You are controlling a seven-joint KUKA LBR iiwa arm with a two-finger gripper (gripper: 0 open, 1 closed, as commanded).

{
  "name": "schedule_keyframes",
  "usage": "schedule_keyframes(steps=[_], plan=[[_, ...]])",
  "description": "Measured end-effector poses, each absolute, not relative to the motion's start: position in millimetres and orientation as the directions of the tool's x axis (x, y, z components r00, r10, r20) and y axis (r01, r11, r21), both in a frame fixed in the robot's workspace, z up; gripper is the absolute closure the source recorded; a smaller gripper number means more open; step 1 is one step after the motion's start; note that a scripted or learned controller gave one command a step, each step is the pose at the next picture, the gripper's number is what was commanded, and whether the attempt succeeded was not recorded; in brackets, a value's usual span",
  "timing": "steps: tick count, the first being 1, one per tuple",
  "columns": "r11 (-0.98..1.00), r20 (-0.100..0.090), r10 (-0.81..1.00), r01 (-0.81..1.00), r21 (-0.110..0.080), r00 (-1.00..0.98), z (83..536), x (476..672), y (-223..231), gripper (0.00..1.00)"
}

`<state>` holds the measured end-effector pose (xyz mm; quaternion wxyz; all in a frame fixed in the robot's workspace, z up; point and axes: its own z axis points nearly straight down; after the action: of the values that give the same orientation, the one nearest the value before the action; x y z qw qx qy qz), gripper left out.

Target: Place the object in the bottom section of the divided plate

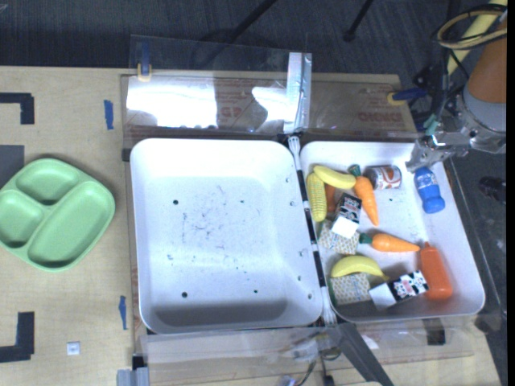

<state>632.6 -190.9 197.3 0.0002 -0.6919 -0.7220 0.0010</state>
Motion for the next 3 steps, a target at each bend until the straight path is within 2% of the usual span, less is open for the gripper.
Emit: schedule_keyframes(steps=[1, 2, 3], plan=[[-0.113, -0.002, 0.994, 0.994, 0.000, 0.113, 208.5, 647.4, -186.6, 1.00], [-0.247, 0.000, 0.969, 0.969, -0.005, 0.247, 224.0, 637.5, -54.1, 1.00], [-0.226, -0.001, 0.974, 0.974, -0.006, 0.226, 258.4, 544.7, -4.7, 1.00]])
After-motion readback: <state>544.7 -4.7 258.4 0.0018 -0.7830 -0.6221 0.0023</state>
